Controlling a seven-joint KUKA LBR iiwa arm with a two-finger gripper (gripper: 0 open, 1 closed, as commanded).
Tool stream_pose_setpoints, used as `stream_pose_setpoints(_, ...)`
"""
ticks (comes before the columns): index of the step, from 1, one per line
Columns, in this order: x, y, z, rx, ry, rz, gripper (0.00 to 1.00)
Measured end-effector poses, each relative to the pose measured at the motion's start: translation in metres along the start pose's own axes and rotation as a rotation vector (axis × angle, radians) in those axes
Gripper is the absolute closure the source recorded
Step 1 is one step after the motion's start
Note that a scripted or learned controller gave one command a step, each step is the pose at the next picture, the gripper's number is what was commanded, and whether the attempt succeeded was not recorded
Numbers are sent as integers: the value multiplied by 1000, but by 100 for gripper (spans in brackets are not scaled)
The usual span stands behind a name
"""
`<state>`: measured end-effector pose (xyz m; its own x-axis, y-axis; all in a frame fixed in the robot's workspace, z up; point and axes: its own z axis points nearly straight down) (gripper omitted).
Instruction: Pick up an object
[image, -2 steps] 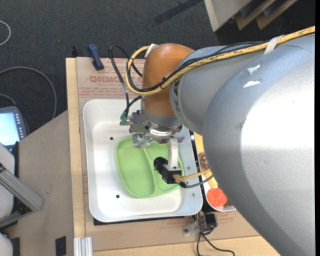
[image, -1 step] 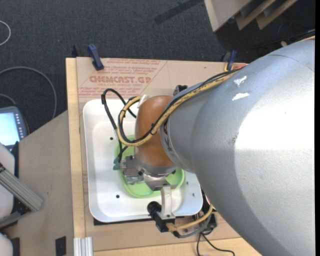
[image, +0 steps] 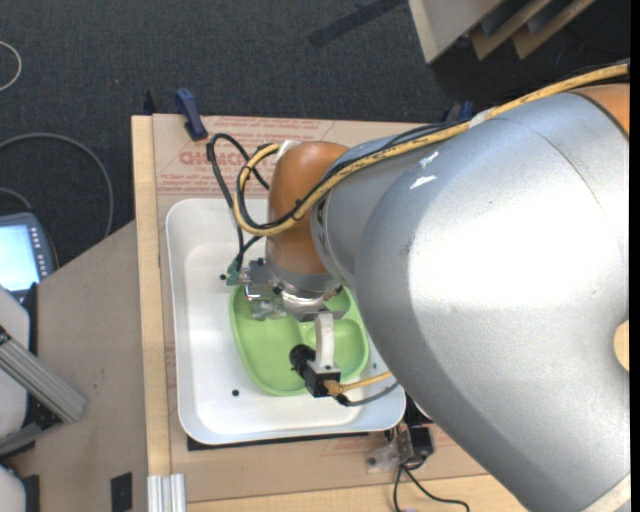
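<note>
Closest to the camera was my own arm (image: 500, 260), its grey casing broad across the right side of the view and covering much of the bench. Below it, toward the left, my orange band (image: 300, 195) curved down to the wrist. Under the wrist my gripper (image: 283, 303) hung inside the white bin (image: 200, 300), pointing down.

I was directly over a green dish (image: 262, 352), the one thing I could see to pick up. It was lime-coloured, shallow and rounded, and it lay flat at about the middle of the bin's floor. My gripper sat over the dish's far part, very close to it or touching. I could not tell which, since my wrist hid the meeting point. For the same reason I could not tell whether my gripper was wide or narrow.

Two dark specks (image: 235, 392) dotted the bare floor of the bin left of the dish. The bin rested on the bench (image: 148, 330). Farther back, a cardboard sheet (image: 300, 130) with red print lay on the bench beyond the bin's far rim, and a blue clamp (image: 190, 112) gripped the bench's far left corner. Beyond the bench were the dark floor (image: 150, 50) and, at the left edge, a lit screen (image: 18, 255).
</note>
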<state>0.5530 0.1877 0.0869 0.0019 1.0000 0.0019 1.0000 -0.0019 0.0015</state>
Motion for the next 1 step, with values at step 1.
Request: stream_pose_setpoints(1, 15, -45, -110, -3, 1, -5, 100)
